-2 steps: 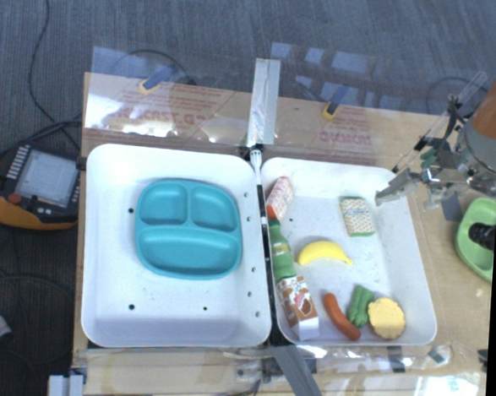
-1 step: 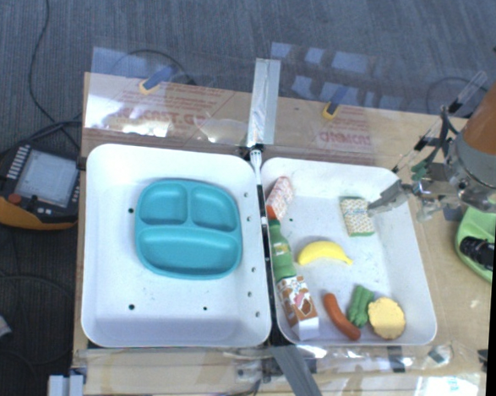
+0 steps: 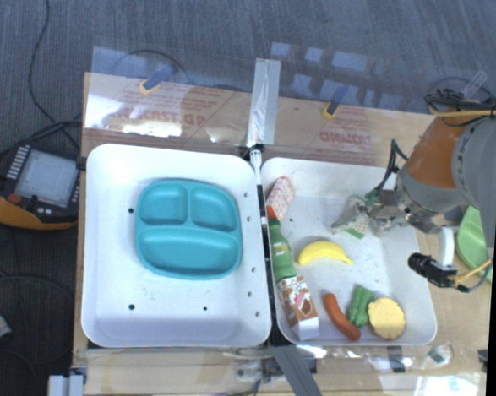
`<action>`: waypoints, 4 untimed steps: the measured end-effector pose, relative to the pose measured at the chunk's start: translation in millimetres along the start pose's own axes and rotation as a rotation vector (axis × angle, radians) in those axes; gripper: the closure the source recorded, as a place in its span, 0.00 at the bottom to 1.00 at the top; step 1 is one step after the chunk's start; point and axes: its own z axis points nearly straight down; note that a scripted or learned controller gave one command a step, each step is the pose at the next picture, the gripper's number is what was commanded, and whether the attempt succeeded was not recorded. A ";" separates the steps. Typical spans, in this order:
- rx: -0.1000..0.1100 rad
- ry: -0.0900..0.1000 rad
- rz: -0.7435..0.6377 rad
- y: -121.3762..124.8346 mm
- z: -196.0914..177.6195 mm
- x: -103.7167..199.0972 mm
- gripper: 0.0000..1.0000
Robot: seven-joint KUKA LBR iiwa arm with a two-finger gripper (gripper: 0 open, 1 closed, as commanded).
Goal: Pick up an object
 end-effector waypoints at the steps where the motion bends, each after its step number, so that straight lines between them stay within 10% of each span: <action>1: 0.003 0.003 -0.002 -0.2 -7.8 2.1 1.00; 2: 0.000 0.000 -0.156 15.5 -105.5 90.5 1.00; 3: 0.001 0.000 -0.156 15.4 -105.2 90.4 0.00; 4: 0.002 -0.001 -0.023 -49.2 -76.6 33.2 0.00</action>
